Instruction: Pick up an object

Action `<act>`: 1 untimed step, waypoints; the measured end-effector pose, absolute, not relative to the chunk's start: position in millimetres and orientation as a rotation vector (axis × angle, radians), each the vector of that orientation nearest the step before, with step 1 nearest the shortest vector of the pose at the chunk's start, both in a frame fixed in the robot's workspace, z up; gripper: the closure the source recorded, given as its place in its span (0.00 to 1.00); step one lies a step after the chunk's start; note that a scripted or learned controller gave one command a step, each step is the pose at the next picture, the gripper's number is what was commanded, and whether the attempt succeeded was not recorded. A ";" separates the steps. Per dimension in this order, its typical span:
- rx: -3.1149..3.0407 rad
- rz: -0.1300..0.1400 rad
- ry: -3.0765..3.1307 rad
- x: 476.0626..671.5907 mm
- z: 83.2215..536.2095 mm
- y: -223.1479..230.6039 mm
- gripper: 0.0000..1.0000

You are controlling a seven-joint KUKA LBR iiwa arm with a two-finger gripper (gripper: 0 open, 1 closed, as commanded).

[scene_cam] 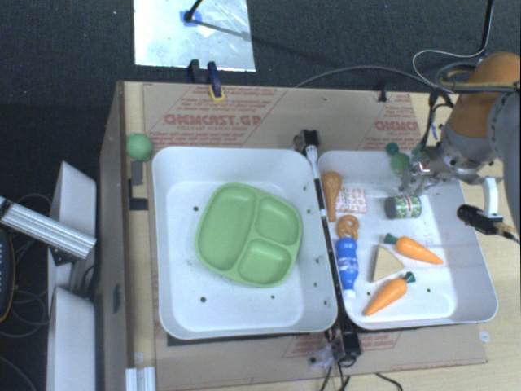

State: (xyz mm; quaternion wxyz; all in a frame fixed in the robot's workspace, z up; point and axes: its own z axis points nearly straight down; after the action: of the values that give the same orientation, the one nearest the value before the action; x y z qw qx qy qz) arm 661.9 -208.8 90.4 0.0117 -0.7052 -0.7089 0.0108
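Orange is what we are meeting first: nearest us in the right bin (480, 300) a carrot (387, 294) is lying flat, its tip pointing toward the near left and its green top toward the far right. Just beyond it we are seeing a pale wedge (386, 261). A second carrot (417, 250) is lying beside the wedge, with its green top to the left and its tip aiming right.

Along this bin's left wall a blue bottle (347, 264) is lying with its long axis running near to far. A small brown ring (348, 226) is sitting just past the bottle's far end.

Farther back we are finding the can (404, 207), in the far middle of the right bin. It is lying on its side with its long axis running left to right, its grey end pointing left and its green-labelled body to the right.

The gripper (413, 179) is hanging just above and behind the can. We cannot tell whether it is released or clenched, and nothing is showing in its grasp.

Left of the can a patterned packet (352, 198) is lying flat, next to a tan cone (331, 187).

In the left bin (175, 300) a green divided plate (248, 235) is resting flat.
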 end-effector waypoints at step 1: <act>-2.202 0.027 -2.216 663.4 91.3 -208.3 0.00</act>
State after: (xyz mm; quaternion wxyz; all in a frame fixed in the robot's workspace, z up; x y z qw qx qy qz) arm 663.4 -208.3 91.3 0.0090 -0.7048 -0.7093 0.0085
